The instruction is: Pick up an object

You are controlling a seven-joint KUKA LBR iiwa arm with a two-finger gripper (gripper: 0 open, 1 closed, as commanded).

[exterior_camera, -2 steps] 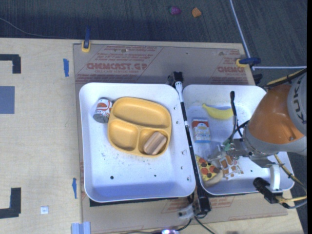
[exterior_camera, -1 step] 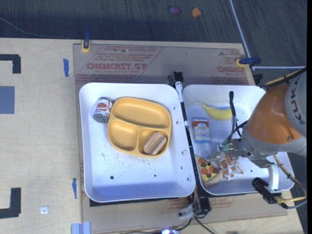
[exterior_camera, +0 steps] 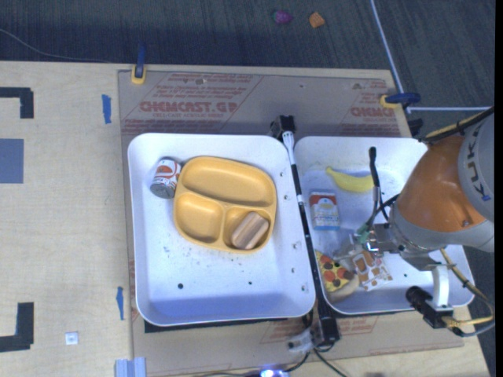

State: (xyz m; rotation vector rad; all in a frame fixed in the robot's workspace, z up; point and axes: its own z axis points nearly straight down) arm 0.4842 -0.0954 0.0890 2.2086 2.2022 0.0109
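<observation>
While the arm (exterior_camera: 444, 195) reaches over the right bin (exterior_camera: 393, 151), the gripper (exterior_camera: 368, 246), finger state not discernible, sits low beside the pizza slice (exterior_camera: 336, 273), with the banana (exterior_camera: 350, 179) and small carton (exterior_camera: 324, 209) behind.

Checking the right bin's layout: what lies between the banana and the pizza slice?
In the camera view, a small red-and-white packet lies between the banana and the pizza slice.

Bench on dark carpet, seen from above.

A pale wooden benchtop (exterior_camera: 63, 234) fills the lower frame, with a brown printed board (exterior_camera: 251, 100) clamped to it at the upper corners. Dark grey carpet (exterior_camera: 196, 14) spans the top, with two small scraps (exterior_camera: 299, 19) lying upper centre. Blue tape marks (exterior_camera: 106, 108) sit at left.
</observation>
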